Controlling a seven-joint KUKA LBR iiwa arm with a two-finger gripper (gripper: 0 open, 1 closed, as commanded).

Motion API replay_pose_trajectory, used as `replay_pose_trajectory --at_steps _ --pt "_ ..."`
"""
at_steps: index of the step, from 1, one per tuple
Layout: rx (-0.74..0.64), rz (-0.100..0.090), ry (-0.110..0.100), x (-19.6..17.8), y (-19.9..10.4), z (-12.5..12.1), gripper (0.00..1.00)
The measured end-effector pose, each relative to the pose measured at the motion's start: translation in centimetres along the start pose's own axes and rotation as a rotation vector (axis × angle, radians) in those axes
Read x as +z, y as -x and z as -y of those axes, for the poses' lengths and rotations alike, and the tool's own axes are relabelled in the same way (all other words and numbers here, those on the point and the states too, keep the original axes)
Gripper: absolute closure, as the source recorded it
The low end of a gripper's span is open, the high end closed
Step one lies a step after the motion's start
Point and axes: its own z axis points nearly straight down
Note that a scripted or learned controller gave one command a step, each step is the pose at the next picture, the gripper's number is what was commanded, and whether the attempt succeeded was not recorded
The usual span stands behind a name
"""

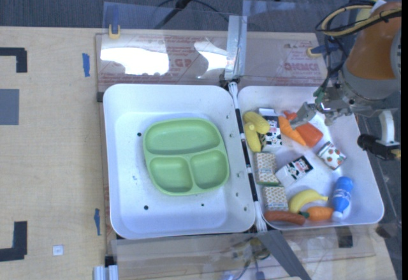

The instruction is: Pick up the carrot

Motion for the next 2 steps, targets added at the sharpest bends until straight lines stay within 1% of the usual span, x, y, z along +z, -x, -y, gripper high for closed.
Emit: replay_pose_trajectory --at_steps 1,2 --pt "-0.015 -0.001 -0.001 -4.1 -4.4 1.4 0.0" --pt "-0.041 0.004 0.015 3.7 -1.5 -0.6 0.0"
